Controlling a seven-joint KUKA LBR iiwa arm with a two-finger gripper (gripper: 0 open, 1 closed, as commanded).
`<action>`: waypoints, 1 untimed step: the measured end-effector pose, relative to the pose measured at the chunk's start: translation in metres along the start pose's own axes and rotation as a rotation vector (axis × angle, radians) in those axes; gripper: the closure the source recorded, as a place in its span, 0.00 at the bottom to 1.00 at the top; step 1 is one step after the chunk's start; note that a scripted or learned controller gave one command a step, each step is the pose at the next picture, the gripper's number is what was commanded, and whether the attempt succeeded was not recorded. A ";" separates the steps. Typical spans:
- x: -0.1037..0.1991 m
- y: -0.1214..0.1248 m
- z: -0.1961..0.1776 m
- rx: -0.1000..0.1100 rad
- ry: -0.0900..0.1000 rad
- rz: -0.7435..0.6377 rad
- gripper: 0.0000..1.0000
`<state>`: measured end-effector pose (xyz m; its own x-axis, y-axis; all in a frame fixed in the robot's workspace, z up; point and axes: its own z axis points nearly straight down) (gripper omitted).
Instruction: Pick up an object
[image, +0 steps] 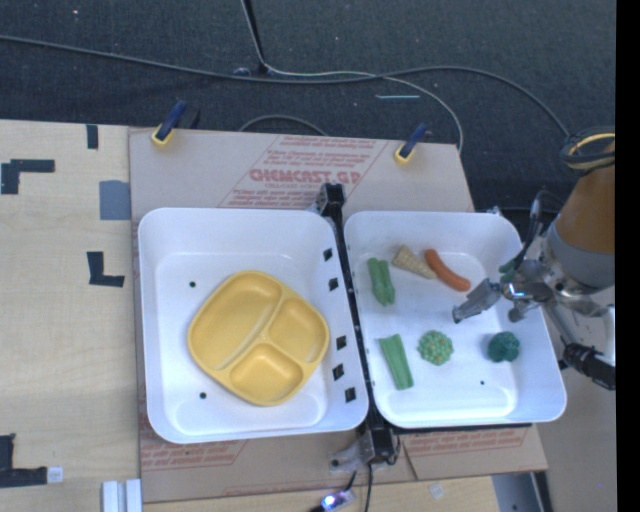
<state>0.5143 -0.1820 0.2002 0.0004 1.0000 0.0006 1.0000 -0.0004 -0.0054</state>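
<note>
The right bin (520, 405) holds several toy foods. An orange carrot (447, 270) and a beige cone-shaped piece (411, 261) lie near its back. A green pod (381, 281) sits at the back left and a green stick (396, 361) at the front left. A light green broccoli (435, 347) is in the middle and a dark green broccoli (503, 347) sits to the right. My gripper (497, 305) hovers over the bin's right side, just behind the dark broccoli and right of the carrot. Its fingers (472, 305) are spread open with nothing between them.
The left bin (165, 400) holds a yellow divided plate (258, 335). A black divider with clips (345, 300) runs between the bins. Both bins rest on cardboard (300, 170) held by yellow clamps. Cables cross the dark floor behind.
</note>
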 end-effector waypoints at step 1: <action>0.011 0.002 0.054 0.000 0.001 -0.001 0.00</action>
<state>0.5160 -0.1712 0.1467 -0.0006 1.0000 0.0012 1.0000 0.0006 -0.0059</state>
